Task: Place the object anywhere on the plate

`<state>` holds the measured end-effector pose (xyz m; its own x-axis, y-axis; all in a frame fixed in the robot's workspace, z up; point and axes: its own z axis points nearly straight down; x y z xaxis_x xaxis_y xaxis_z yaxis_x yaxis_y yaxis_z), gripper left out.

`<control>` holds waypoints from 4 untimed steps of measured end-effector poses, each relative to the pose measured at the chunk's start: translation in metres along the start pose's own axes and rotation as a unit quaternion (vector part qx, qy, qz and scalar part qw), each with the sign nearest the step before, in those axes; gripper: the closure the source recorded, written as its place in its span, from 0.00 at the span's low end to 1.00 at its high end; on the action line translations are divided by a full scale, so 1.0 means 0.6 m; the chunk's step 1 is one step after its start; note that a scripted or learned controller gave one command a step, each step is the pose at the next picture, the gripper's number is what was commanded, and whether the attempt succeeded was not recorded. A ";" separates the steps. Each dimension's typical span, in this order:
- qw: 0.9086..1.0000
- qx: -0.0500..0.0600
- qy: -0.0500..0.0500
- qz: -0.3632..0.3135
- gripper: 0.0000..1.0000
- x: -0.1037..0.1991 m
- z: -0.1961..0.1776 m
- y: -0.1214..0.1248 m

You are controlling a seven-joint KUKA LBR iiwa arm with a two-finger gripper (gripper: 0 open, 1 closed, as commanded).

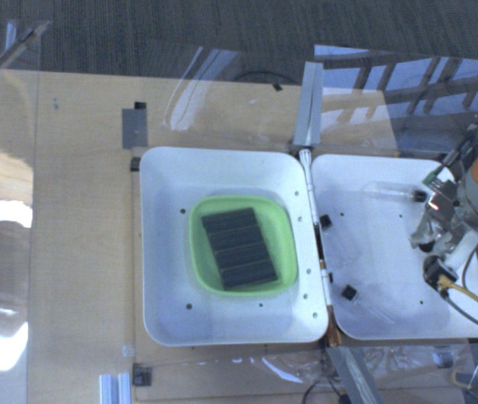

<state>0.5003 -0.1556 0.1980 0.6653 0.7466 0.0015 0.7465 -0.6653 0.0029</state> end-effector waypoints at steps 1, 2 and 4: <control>0.995 0.001 0.000 -0.104 1.00 0.088 0.023 -0.106; 0.994 0.000 0.001 -0.113 1.00 0.232 0.022 -0.122; 0.973 0.001 0.001 -0.232 0.00 0.271 0.023 -0.199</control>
<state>0.5197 0.0453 0.1840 0.2573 0.9663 0.0015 0.9663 -0.2573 0.0014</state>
